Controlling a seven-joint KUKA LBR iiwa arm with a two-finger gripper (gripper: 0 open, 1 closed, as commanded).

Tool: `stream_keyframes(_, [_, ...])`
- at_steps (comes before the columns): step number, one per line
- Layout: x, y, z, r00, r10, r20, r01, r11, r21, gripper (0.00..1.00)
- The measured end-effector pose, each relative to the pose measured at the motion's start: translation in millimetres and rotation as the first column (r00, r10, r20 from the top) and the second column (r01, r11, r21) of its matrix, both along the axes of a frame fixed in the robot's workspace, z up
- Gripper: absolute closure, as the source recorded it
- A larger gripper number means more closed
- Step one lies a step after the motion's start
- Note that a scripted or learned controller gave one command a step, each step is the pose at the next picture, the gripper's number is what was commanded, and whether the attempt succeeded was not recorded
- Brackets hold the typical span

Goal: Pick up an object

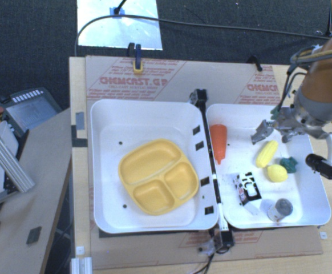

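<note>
White bins side by side, camera view: yellow corn cob lies in the right bin, just below the hand — grip state indiscernible. Approach step; next, descend squarely onto the cob.

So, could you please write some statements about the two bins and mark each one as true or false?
1. The yellow plastic divided tray lies in the left white bin. True.
2. The orange plastic carrot lies in the left bin. False: it lies in the right white bin, near the divider.
3. The tool holds the yellow toy corn cob. False: the corn lies on the bin floor, below the tool.
4. The round yellow lemon lies beside a small green object. True.
5. The small grey can lies inside the divided tray. False: it lies in the right bin, near its front edge.
</note>
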State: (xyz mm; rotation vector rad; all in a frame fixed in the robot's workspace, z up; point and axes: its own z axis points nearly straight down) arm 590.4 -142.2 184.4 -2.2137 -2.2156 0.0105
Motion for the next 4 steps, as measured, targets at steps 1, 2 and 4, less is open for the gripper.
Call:
stream_keyframes(1, [3,0,7,1.000,0.002,0.012,-0.002,1.000,-0.002,0.00])
stream_keyframes(2, [-5,6,-42,1.000,0.001,0.010,-0.001,1.000,-0.001,0.00])
stream_keyframes(4, [3,4,-71,0.999,0.002,0.042,-0.002,1.000,-0.013,1.00])
